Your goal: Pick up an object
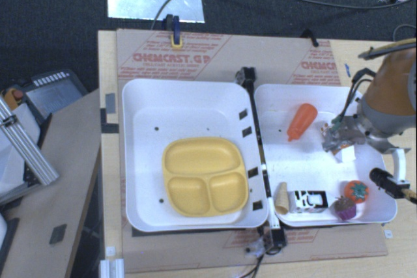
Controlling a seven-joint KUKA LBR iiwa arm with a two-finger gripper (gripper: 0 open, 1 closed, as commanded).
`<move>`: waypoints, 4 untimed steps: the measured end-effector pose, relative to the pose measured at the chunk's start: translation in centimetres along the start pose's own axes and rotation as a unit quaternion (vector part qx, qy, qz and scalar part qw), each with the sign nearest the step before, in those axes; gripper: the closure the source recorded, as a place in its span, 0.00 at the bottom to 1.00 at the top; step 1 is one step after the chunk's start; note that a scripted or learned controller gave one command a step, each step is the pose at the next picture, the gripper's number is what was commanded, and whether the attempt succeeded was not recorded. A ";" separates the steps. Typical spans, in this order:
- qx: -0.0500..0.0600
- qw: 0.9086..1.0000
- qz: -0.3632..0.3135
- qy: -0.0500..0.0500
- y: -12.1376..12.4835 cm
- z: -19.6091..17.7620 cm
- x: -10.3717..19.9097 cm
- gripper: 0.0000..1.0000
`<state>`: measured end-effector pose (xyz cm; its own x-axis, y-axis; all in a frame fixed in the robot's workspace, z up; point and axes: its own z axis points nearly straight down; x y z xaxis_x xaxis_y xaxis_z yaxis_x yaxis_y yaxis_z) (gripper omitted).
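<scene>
Nearest, a purple toy (345, 208) and tomato toy (356, 191) crowd the right bin's (280, 107) corner; the tool (337, 139) hovers beside the orange carrot (302, 121), its grip state impossible to tell.

I see the arm (391, 91) reaching in from the right, orange band up top, wrist angled down-left, gripper (338, 137) low, finger state unclear.

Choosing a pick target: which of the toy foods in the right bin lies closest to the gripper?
The orange carrot, just left of the gripper; the tomato, purple piece and cone lie farther off along the front edge.
</scene>
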<state>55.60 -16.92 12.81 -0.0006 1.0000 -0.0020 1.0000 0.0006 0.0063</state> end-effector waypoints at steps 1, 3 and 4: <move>0.000 1.000 -0.002 0.000 0.6 -4.5 0.4 1.00; 0.001 1.000 -0.002 0.000 0.4 -14.3 1.0 1.00; 0.002 1.000 -0.003 0.001 0.3 -12.9 6.3 1.00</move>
<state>55.82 -10.56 25.69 -0.0069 1.0000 0.0002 1.0000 0.0069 0.0019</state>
